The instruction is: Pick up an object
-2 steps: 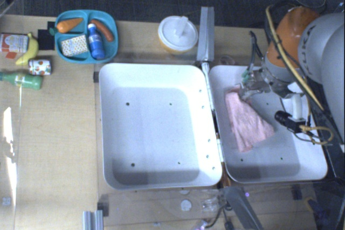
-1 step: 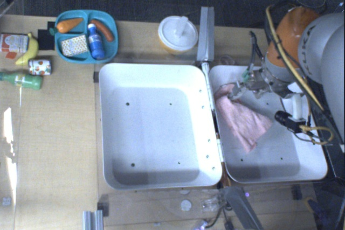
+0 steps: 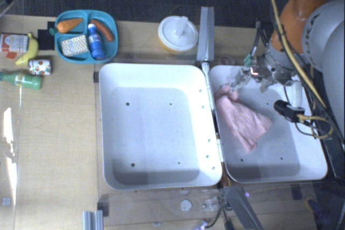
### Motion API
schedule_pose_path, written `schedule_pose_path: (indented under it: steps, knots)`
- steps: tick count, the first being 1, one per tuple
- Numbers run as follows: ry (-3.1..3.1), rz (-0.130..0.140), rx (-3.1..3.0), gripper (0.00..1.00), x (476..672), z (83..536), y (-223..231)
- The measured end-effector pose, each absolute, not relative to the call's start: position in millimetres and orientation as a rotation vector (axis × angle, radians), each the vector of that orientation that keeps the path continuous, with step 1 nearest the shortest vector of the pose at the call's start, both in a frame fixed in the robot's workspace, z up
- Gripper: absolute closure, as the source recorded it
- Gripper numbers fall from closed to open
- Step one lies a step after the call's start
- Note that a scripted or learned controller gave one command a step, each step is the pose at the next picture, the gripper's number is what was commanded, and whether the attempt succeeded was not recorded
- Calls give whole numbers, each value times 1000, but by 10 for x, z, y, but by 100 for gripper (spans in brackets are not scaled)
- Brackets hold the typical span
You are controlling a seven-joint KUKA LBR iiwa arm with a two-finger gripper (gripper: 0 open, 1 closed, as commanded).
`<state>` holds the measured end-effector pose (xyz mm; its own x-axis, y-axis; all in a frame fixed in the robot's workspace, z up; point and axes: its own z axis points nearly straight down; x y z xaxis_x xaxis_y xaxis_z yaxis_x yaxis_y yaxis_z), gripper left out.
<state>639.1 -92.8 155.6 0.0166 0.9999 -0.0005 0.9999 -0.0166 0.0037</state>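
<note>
A pink cloth (image 3: 243, 121) lies crumpled in the right bin (image 3: 302, 164), spread toward the bin's middle and bunched to a point at its upper left end. My gripper (image 3: 249, 85) hangs over the back of that bin, just right of the bunched end. Its two fingers stand apart, so it is open. The left fingertip (image 3: 235, 84) is at or just above the cloth's bunched tip, and no cloth shows between the fingers. The grey arm with its orange band (image 3: 294, 16) comes in from the right.
The left bin (image 3: 156, 169) sits beside the right one, with a metal divider post (image 3: 205, 35) behind their shared wall. A white lidded cup (image 3: 178, 33), a blue tray of toy food (image 3: 86, 35) and small toys (image 3: 24, 62) stand on the bench at the back left. Cables (image 3: 302, 116) hang over the right bin.
</note>
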Motion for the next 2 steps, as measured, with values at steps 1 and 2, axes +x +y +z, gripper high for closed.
schedule_pose_path:
  steps: [1, 2]
  knots:
    - [2223, 11, 2210, 0, 5990, 963, -955]
    - [2465, 5, 1939, 0, 6702, 2108, -669]
